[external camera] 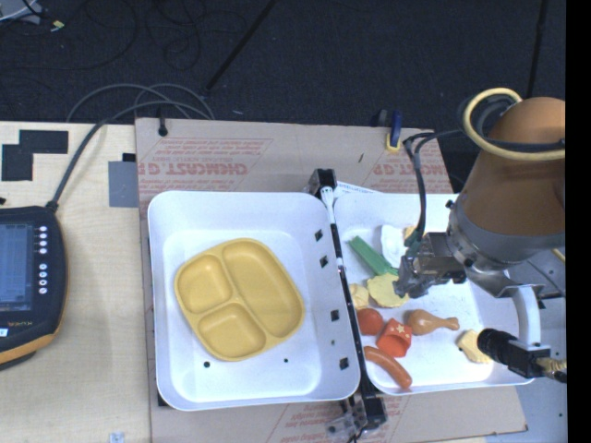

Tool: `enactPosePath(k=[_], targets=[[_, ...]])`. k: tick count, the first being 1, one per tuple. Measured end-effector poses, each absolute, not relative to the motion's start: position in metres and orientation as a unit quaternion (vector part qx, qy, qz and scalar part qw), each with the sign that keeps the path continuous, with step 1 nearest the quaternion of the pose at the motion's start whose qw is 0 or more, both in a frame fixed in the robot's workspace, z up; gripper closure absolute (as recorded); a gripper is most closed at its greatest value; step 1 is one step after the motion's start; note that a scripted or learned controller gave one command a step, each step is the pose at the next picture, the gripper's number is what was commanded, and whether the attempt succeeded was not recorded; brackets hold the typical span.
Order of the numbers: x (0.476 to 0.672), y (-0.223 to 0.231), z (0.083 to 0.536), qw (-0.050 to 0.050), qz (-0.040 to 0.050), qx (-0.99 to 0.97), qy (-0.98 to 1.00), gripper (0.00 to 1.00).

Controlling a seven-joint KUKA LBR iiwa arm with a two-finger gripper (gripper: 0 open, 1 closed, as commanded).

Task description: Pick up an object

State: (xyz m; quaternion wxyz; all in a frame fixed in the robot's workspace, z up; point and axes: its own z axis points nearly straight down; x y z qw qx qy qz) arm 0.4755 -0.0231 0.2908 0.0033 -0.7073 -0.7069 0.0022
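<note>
Gripper [404,282] hangs over yellow toy food [382,292], perhaps touching it.

The grey arm [513,192] (orange band above the wrist) reaches in from the right, claw [409,280] low.

iiwa arm [517,201]: grey body, broad orange band above wrist with yellowish ring on top. Black cable loops along its left side. Dark metal gripper [414,280], boxy, small parts blurred.
</note>
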Motion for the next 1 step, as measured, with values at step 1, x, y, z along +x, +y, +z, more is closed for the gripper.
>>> enactPosePath(k=[1], targets=[[0.4758, 0.0298, 0.3171, 0.001, -0.0001, -0.705, -0.709, 1.00]])
